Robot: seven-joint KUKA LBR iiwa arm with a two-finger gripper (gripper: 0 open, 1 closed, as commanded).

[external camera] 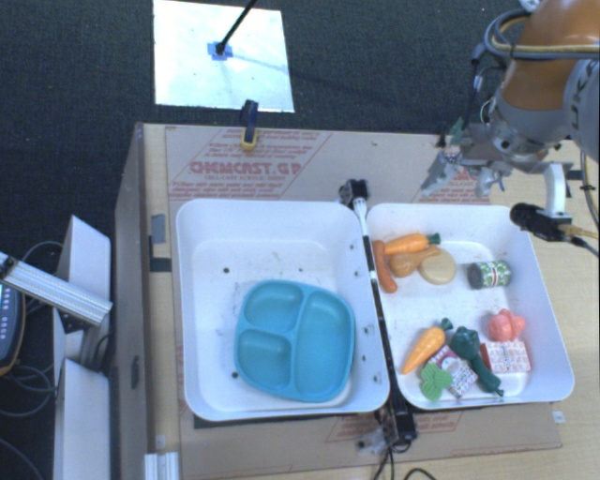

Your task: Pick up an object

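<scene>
White plastic makes up the 2 shallow bins, which sit side by side on a brown board. The left bin (pixel 202 244) holds a blue divided plate (pixel 294 339) with 3 sections, lying flat toward the front of that bin. The right bin (pixel 539 291) holds the small toys. Near its back left corner lies an orange carrot (pixel 409 244) with a green top, and just beside it are a tan potato-shaped piece (pixel 405 264) and a pale round bun (pixel 437 268). A thin orange stick (pixel 383 270) lies along the bin's left wall. A small green and white can (pixel 489 275) rests on its side further right. Toward the front are a second carrot (pixel 425 346), a dark green vegetable (pixel 474 358), a pink piece (pixel 505 325), a red and white box (pixel 507 357) and a green leafy piece (pixel 435 382), all close together.

The gripper (pixel 459 174) hangs above the board just behind the right bin's back rim, well apart from every toy. Its 2 fingers look spread somewhat and nothing sits between them. The grey arm with its orange band (pixel 558 23) comes in from the upper right.
</scene>
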